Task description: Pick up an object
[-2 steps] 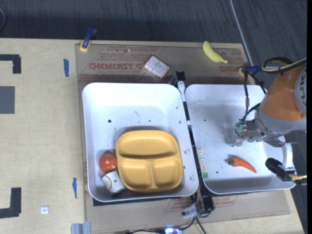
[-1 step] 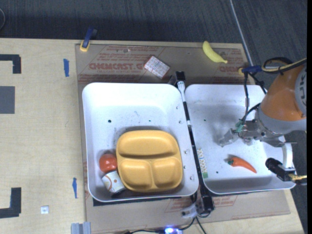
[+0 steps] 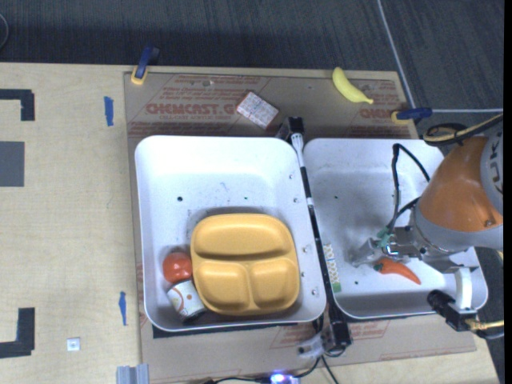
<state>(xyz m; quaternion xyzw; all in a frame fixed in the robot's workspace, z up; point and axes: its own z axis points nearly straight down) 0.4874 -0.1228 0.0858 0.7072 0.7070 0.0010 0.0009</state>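
Banana (image 3: 351,86) on cardboard sheet (image 3: 184,106), near far right corner. Small patterned box (image 3: 257,110) on same sheet, just behind far edge of left bin. Blue-yellow clamp (image 3: 144,63) at sheet's far left corner; second blue clamp (image 3: 411,114) at right edge. Blue tape strips (image 3: 109,111) (two) on bench left of sheet.

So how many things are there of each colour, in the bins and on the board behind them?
Yellow: 2, the divided tray in the left bin and the banana on the board.
Orange: 2, the carrot in the right bin and the round ball beside the tray.
White and orange: 1, the small can.
Pinkish: 1, the little box.
Total: 6
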